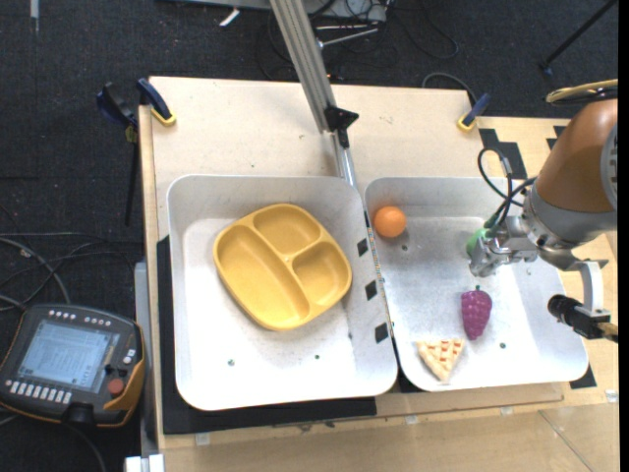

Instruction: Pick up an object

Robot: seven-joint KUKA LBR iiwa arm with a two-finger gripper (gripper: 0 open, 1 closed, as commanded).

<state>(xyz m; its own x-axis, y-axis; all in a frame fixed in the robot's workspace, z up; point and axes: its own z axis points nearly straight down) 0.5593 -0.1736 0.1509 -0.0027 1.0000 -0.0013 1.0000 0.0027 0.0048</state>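
Observation:
In the right bin [550, 357] lie an orange ball [390, 221] near the back left, a purple bunch of grapes [476, 313] in the middle, and a pizza slice [441, 357] at the front. My gripper [481, 264] hangs just above and behind the grapes, pointing down at the bin floor. Nothing shows between its fingers. The arm's grey and orange wrist [580, 180] comes in from the right.
The left bin [197, 362] holds a yellow divided plate [283, 264]. A slanted metal pole [310, 57] crosses the back of the bench. A teach pendant [64, 362] lies on the floor at the left. Clamps sit at the bench's back corners.

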